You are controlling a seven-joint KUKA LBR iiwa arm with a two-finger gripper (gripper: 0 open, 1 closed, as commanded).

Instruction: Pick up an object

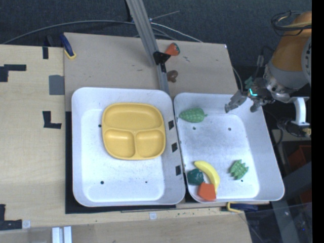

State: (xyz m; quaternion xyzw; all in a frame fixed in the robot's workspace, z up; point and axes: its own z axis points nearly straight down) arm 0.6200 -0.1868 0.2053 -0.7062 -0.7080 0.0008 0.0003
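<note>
Claw (244, 103) positioned over far right corner of right bin (263, 151), above the rim. Two fingers (234, 104) spread apart, nothing between them. Grey wrist and orange band of arm (289, 54) entering from right side of bench.

Nearest candidate: dark green leafy piece (192, 115), near far left corner of right bin, close to the divide. Remaining candidates grouped along near edge: banana (207, 172) at near left, touching dark teal piece (195, 176) and orange-red block (206, 191); lighter green ridged piece (238, 169) apart, toward near right corner. Left bin (81, 151) carrying yellow compartment tray (134, 130), central, toward far edge.

No object grasped; task judged at approach stage.

Risks noted:
- Descent from present position likely to strike bin rim or bare floor; no object beneath the claw.
- Cluster at near left: closing there liable to catch two pieces, or push one away.
- Banana curved and smooth; likely to slip from a two-finger grip.
- Leafy piece near bin wall; finger clearance doubtful.
</note>
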